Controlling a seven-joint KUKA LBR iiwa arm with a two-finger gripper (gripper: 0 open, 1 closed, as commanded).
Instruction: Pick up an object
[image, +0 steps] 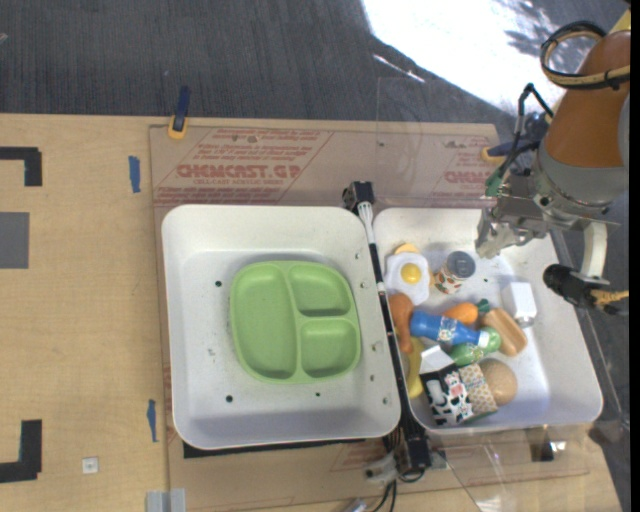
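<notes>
The right bin (575, 385) holds a heap of toy items. Among them are a fried egg (408, 270), a small round tin (460, 265), a blue bottle (438, 326), a bread roll (506, 331), a white block (522, 300), a cow-patterned cup (455, 393) and a tan ball (499, 381). My gripper (492, 240) hangs over the back of this bin, just right of the round tin and above the white block. Nothing shows in its grasp. The arm comes in from the upper right.
In the left bin (190, 300) lies a green divided plate (296, 320). A black divider (372, 270) runs between the two bins. A clear sheet with red lettering (240, 165) lies behind them on the cardboard bench.
</notes>
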